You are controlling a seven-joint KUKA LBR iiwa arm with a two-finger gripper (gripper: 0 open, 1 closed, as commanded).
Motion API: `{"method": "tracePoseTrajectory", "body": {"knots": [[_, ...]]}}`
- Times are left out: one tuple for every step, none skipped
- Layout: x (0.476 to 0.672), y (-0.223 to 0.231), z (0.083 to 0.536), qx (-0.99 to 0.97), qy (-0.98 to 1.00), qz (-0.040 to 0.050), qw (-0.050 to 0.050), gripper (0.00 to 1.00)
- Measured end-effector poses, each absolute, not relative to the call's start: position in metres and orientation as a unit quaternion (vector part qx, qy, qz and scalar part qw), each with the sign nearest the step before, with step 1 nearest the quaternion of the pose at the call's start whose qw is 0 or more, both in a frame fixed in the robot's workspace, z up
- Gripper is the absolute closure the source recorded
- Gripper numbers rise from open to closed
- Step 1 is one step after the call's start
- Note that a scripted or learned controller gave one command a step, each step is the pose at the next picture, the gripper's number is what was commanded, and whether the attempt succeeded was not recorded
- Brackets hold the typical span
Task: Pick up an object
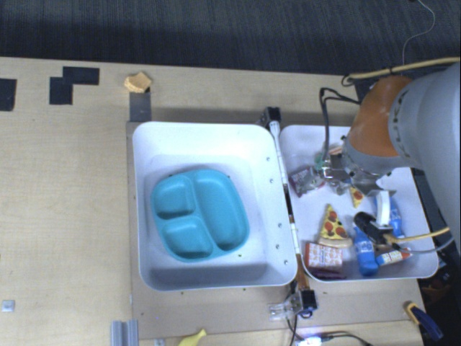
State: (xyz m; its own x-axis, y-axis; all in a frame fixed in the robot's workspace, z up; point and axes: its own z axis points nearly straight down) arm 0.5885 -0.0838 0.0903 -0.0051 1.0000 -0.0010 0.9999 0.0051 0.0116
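We look down at a slant on a pale wooden table [65, 215] that carries two shallow white bins side by side. The left bin [148, 265] holds one turquoise plate [198, 213], lying flat and divided into three compartments.

The right bin [299, 146] holds the loose objects to pick from. At its lower left in the view lies a dark red packet [325, 255] with a white band along its top. The print on it is too small for us to read. Just above the packet lies a toy pizza slice [332, 223], yellow with red spots. To the right of the packet is a blue bottle [365, 255]. Beyond that is a white and blue tube [384, 212], and its label is too blurred to read.

The grey arm [432, 121], with its orange band, reaches in from the right and hides the bin's upper right part. Its hand [325, 173] hangs low over the bin's upper left, just beside a crumpled grey piece [304, 180] that we cannot identify. We cannot tell whether the two touch, or whether the hand is apart or together.

At the table's upper left, black tape marks [72, 83] form blocky shapes. A tan lump [137, 83] sits just behind the left bin.
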Motion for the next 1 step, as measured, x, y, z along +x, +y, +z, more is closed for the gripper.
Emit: {"method": "tracePoseTrajectory", "body": {"knots": [[0.5919,-0.0822,0.1041,0.704,0.710,0.0082,0.007,1.00]]}}
